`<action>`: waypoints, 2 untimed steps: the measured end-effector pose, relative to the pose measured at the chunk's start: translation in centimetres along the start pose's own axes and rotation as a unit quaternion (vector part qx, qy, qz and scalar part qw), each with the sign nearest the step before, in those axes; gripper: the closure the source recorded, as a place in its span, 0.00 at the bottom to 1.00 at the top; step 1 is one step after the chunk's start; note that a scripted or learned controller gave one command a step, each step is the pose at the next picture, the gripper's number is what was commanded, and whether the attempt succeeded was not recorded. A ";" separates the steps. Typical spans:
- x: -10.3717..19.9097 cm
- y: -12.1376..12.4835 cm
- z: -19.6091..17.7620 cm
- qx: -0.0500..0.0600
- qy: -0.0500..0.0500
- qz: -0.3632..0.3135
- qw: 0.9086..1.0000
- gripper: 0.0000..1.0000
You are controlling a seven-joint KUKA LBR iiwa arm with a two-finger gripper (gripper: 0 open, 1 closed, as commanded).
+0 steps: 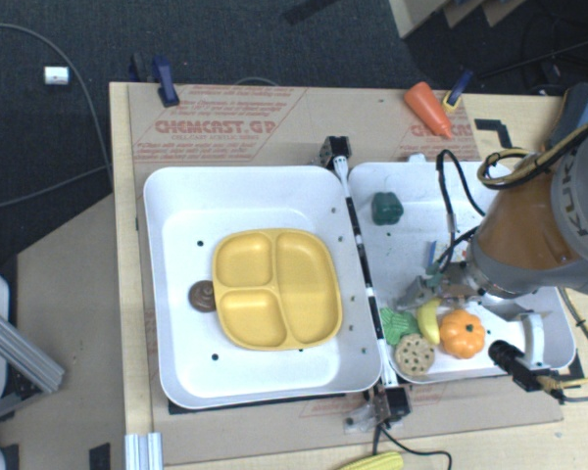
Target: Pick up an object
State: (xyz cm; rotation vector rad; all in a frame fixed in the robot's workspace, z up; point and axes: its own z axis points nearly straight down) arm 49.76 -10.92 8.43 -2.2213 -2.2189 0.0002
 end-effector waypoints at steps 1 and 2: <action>0.0 0.0 -1.0 -0.001 0.000 0.000 1.000 1.00; 8.7 4.3 -10.1 -0.001 0.000 -0.001 1.000 1.00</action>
